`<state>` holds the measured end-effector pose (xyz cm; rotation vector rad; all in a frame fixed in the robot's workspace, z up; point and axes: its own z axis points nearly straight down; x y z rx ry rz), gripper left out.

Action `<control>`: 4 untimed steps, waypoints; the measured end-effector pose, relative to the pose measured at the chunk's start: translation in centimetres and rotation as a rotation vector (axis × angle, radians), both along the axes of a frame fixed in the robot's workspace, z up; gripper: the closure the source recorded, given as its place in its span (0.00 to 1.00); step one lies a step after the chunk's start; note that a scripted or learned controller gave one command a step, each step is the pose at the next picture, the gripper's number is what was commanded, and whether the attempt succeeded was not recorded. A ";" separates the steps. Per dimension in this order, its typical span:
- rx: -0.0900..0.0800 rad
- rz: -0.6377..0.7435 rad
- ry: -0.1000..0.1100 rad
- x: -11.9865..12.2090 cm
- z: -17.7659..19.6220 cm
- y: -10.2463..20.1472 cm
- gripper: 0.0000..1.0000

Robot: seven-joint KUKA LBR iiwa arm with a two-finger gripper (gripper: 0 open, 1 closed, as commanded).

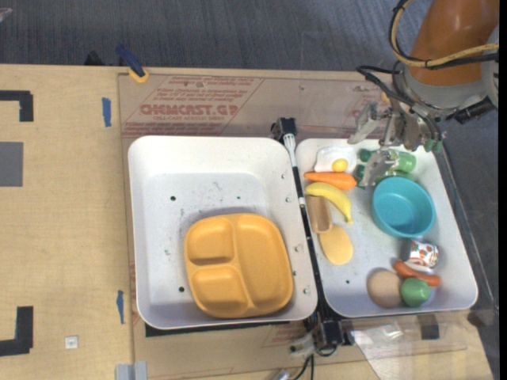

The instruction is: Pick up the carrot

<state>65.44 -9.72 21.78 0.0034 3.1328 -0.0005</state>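
Seeing the claw (383,157) hanging low over the far end of the right bin (462,253), reaching in from the right below the grey arm (444,46) with its orange band. Not managing to tell whether the claw is open or closed, with metal parts and cables crowding together there. Noticing nothing clearly gripped.

Finding a green object (402,162) lying just beside the claw, on its right. Spotting the carrot (333,180) lying flat on the bin floor just left of the claw, close but seemingly apart from it, pointing across the bin. Seeing a fried egg toy (333,163) lying right behind the carrot, and a banana (333,199) curving just in front of it, near to touching.

Moving outward, finding a blue bowl (404,206) sitting upright to the right of the banana. Noting a brown piece (319,212) lying beside the banana along the bin's left wall, and a flat yellow oval (338,246) lying nearer the camera.

Coming to the near right corner, seeing a white cup with red marks (425,253), a red-orange piece (418,272), a green ball (415,292) and a beige egg-shaped thing (384,287) crowding together.

Looking left, finding a yellow divided plate (238,264) resting in the left bin (146,212). Seeing both bins sitting side by side on a cardboard sheet (190,105) on the tan table (59,228).
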 end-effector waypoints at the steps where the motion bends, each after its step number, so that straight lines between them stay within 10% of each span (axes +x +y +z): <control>1: 0.003 0.116 0.005 -1.3 -3.2 5.1 0.00; 2: -0.002 0.303 0.005 -9.4 -3.2 1.6 0.00; 3: 0.001 0.011 0.000 -4.4 -5.8 0.3 0.00; 4: 0.002 0.033 0.009 -2.6 -12.6 0.2 0.00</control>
